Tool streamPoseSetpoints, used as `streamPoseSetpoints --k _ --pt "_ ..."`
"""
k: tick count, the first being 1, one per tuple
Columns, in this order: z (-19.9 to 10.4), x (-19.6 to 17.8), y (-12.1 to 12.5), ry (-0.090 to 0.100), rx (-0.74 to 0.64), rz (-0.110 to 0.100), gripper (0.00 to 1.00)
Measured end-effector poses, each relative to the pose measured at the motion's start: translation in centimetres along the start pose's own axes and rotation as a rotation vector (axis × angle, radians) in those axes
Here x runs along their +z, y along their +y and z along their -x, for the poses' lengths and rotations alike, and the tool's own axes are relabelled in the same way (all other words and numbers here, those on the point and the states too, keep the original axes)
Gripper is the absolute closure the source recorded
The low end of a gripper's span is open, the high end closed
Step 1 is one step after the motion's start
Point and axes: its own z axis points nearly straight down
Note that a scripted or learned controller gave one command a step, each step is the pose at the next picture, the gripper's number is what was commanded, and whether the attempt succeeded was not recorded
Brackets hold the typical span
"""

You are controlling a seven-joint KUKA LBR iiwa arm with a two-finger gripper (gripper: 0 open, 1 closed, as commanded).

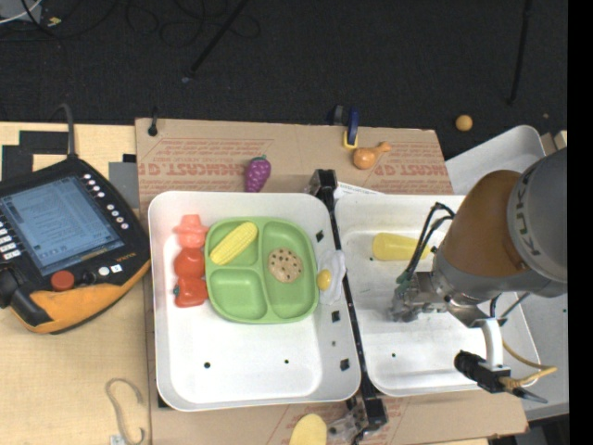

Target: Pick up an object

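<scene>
Over the right bin (435,378), the arm (505,230) reaches in from the right, and its tool (408,306) sits low above the bin floor near the centre. Cannot tell the tool's state: the wrist hides it from above. Nothing visibly gripped.

Right bin: a yellow object (394,246) lies near the far wall, just beyond the tool and apart from it.

Left bin (241,378): a green divided tray (241,297) holds a yellow corn cob (232,241) in its far-left compartment and a round cookie (284,265) in its right compartment. A red-orange toy (190,262) lies just left of the tray, touching its edge. A small yellow piece (324,280) sits at the tray's right rim.

Outside the bins, on the cardboard: purple grapes (258,172) and an orange gourd-shaped toy (368,155) behind, a yellow lemon-like object (309,429) in front. A teach pendant (65,239) rests on the surface at left.
</scene>
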Motion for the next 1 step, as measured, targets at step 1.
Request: streamPoseSetpoints --k 1 --pt "0.41 -4.2 -0.05 -0.002 -0.005 0.004 1.0"
